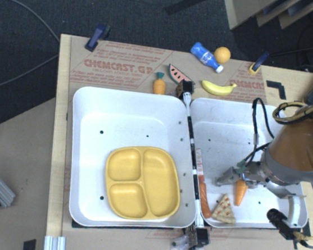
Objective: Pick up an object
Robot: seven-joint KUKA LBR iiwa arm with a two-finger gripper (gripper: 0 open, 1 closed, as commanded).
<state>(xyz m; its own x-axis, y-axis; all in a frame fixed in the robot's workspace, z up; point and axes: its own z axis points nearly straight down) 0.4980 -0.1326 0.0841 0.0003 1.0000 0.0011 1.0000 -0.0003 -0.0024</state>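
The arm's bulk hides much of the pincer (239, 180), its grip unreadable, beside the toy carrot (240, 192).

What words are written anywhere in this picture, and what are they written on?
"CHEMCAST GP": big red letters on the brown board under the bins, top left.
The same red print near the board's top right corner is partly covered and too blurred to read.
The small red lines above and below are too small to read.
The blue bottle's label is blurred.

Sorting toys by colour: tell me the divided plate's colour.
Yellow; the plate shows plainly in the camera view, in the left bin.
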